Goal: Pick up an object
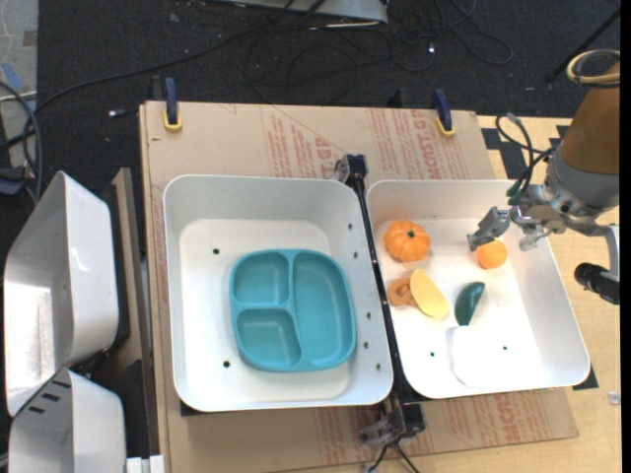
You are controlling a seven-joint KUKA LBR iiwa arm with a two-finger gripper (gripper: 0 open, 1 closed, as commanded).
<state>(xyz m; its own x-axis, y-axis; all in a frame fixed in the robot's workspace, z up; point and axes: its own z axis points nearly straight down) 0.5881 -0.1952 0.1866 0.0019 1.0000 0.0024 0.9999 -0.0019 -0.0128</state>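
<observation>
Gripper (pixel 501 233), fingers spread wide, hovers just above small orange ball (pixel 491 255) in right bin (pixel 552 304).

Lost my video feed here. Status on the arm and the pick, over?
Gripper over right bin, beside small orange ball; nothing seen held. Pumpkin, yellow piece, green piece lie nearby. Blue tray in left bin.

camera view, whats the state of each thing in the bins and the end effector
teal divided tray: lying flat in the left bin, compartments bare
small pumpkin: upright in the right bin
orange ball: resting under the end effector
yellow piece: lying flat, touching a tan ring
dark green piece: lying apart
</observation>
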